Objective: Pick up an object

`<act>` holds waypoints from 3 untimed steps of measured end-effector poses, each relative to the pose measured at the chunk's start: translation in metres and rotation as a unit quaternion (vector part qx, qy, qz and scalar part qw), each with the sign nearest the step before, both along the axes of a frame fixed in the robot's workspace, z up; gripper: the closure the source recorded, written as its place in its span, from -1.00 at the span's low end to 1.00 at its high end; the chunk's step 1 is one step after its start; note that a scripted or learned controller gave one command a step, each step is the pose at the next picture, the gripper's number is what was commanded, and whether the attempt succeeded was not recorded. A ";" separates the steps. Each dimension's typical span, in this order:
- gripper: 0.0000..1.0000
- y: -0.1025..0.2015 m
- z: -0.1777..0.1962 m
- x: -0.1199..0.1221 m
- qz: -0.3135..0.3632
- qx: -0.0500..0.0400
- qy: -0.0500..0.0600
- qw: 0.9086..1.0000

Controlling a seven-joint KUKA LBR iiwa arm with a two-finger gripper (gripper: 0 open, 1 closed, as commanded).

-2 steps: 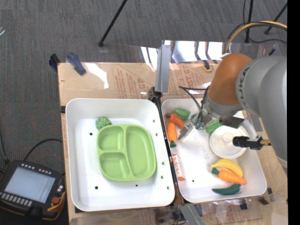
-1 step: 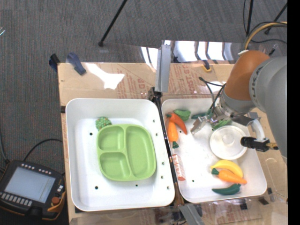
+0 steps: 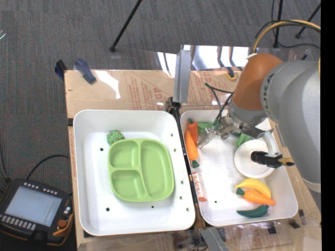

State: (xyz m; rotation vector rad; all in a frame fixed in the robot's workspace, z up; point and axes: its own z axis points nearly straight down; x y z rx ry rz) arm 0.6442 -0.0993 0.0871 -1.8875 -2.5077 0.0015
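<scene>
Reaching into the right bin point(image 3: 212, 213) from the bench's right edge, the gripper point(image 3: 209, 136) is hovering near that bin's back left corner, just beside two toy carrots point(image 3: 191, 143) lying along its left wall. The fingers are standing apart, released, with nothing between them. No object is being lifted yet, so the task is at its approach stage: closing on an item and raising it are left. Other candidates are lying near the front right corner: a banana point(image 3: 254, 185), an orange carrot point(image 3: 257, 196) and a green pepper point(image 3: 253, 211). A white bowl point(image 3: 250, 163) is sitting by the right wall. The left bin point(image 3: 84, 140) is holding a green divided plate point(image 3: 141, 170).
</scene>
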 end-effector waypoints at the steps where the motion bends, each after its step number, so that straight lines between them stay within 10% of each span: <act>1: -1.00 0.011 0.000 -0.001 -0.095 0.000 0.000 0.995; 2: -1.00 -0.068 0.000 -0.039 -0.143 0.001 0.000 0.990; 3: -1.00 -0.006 0.000 -0.001 -0.197 0.000 0.000 0.980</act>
